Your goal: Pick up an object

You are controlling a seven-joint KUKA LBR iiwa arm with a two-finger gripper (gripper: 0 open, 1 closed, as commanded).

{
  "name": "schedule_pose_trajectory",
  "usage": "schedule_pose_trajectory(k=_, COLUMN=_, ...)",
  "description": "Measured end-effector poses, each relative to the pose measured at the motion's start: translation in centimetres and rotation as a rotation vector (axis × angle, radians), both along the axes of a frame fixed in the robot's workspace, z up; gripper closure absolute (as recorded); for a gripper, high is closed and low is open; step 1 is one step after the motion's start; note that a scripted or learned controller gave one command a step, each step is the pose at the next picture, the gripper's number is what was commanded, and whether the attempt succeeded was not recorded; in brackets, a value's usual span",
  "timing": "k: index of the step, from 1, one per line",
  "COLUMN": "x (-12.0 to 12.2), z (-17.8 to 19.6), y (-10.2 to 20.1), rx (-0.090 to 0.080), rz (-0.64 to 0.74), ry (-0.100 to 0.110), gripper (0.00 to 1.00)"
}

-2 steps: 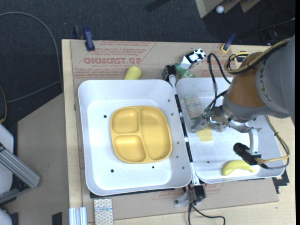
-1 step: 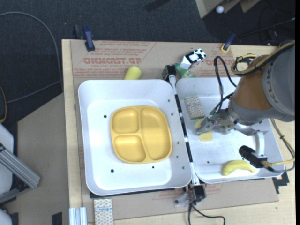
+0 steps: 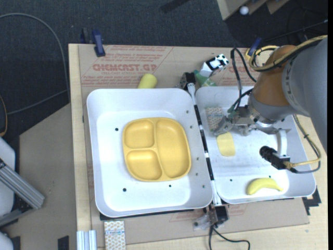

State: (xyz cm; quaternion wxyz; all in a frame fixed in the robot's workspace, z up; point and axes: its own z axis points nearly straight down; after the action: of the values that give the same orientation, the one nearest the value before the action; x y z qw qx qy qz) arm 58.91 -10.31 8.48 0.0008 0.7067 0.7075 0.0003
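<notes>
The right bin (image 3: 296,139) holds a pale yellow block (image 3: 226,144) near its left wall, a yellow banana (image 3: 264,186) near its front edge, and a small patterned flat piece (image 3: 213,116) in its back left part. My gripper (image 3: 235,124) is low in this bin, just above and to the right of the pale yellow block and beside the patterned piece. I see nothing between its tips. The arm's grey body and orange band (image 3: 270,87) cover the bin's back right part.
The left bin (image 3: 104,155) holds a yellow divided plate (image 3: 156,149). Behind the bins on the board lie a small yellow object (image 3: 148,80) and a black, white and green item (image 3: 208,71). A blue clamp (image 3: 97,43) sits at the board's back left.
</notes>
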Motion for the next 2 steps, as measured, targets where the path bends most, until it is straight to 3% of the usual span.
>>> schedule_pose_trajectory(k=2, x=-3.1, z=0.0, y=0.3, rx=0.002, rz=-0.001, ry=0.004, gripper=0.00)
